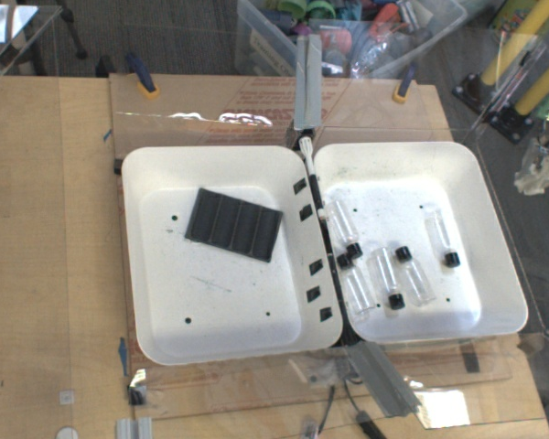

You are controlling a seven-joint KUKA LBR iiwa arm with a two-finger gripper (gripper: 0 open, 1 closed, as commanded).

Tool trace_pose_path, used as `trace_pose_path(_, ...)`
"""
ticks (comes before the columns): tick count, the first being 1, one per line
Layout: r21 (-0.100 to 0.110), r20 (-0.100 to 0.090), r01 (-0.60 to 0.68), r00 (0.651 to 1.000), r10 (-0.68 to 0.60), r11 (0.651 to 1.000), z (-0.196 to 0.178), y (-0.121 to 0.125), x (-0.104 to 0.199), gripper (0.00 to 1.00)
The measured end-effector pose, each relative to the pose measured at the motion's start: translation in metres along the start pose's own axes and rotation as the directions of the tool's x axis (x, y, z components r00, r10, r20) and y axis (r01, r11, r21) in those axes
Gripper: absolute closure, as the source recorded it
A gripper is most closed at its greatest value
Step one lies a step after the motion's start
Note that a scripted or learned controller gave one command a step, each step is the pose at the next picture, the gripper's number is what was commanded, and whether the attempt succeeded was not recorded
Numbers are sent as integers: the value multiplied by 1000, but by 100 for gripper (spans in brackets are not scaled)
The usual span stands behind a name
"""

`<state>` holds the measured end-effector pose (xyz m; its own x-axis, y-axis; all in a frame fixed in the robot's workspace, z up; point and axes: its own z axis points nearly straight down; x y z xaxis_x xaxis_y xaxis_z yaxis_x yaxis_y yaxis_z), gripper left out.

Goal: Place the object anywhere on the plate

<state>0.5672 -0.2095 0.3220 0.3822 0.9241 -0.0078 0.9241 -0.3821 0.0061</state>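
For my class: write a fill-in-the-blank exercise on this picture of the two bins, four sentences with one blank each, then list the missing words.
1. The dark ribbed plate lies in the ____ bin.
2. The clear vials have caps coloured ____.
3. The vials lie in the ____ bin.
4. Behind the bins stands a clear tub of colourful ____.

Missing words: left; black; right; toys

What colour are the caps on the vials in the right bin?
Black, on clear vials in the right bin, seen in the camera view.
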Motion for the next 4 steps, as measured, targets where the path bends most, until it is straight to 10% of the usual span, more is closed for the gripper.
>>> trace_pose_path(1,0,0,0,1000,0,1000,0,0,0,0)
trace_pose_path(2,-2,2,3,1000,-3,1000,-10,1,1,100)
trace_pose_path(3,-1,2,3,1000,-3,1000,-10,1,1,0)
trace_pose_path(4,-4,3,5,1000,-5,1000,-20,2,1,100)
